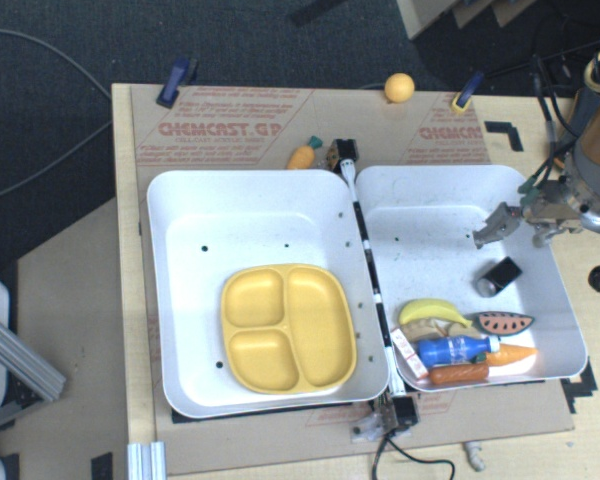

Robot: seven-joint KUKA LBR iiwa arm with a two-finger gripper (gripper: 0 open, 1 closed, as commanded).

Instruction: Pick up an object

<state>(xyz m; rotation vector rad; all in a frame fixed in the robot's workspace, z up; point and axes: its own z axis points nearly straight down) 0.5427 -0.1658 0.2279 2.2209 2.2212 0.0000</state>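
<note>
Your gripper (508,220) hangs at the frame's right edge over the right bin (430,193), fingers spread open, nothing between them. Nearest candidate: the small black block (497,275) just below-left, lying apart from the lower-right pile of banana (432,314), blue bottle (457,350), carrot (512,357) and watermelon slice (503,322). Descend straight, centred on it. The left bin (180,208) carries a yellow divided plate (288,326); dark carpet surrounds the bench.
</note>
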